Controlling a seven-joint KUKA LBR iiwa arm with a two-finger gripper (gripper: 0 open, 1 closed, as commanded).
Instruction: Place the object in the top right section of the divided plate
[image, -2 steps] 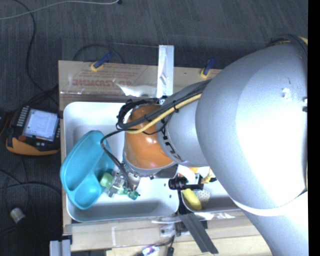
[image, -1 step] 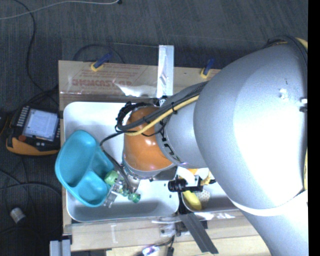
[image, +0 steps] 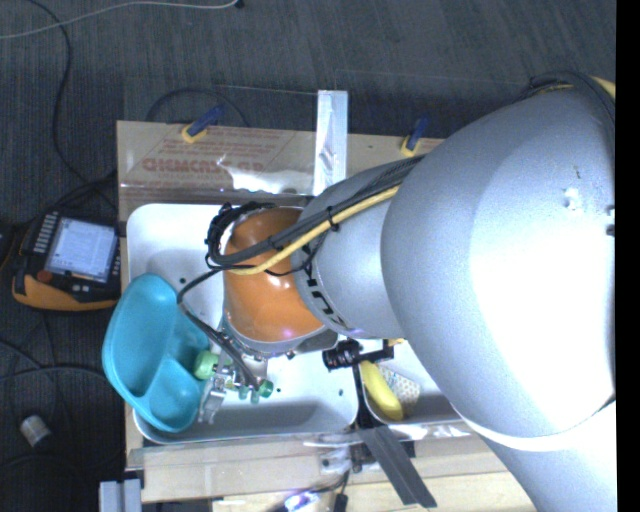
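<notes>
Faint reddish lettering runs across the cardboard sheet (image: 215, 160) behind the bins, too blurred to read.

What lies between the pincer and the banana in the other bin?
In the camera view, bare white bin floor and then the bins' dividing wall lie between the pincer and the banana.

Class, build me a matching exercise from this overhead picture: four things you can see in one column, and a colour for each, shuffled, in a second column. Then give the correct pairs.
Things
1. divided plate
2. banana
3. band above the arm's wrist
4. left bin

Colours
A. white
B. orange
C. turquoise blue
D. yellow

Pairs: 1-C, 2-D, 3-B, 4-A
</notes>
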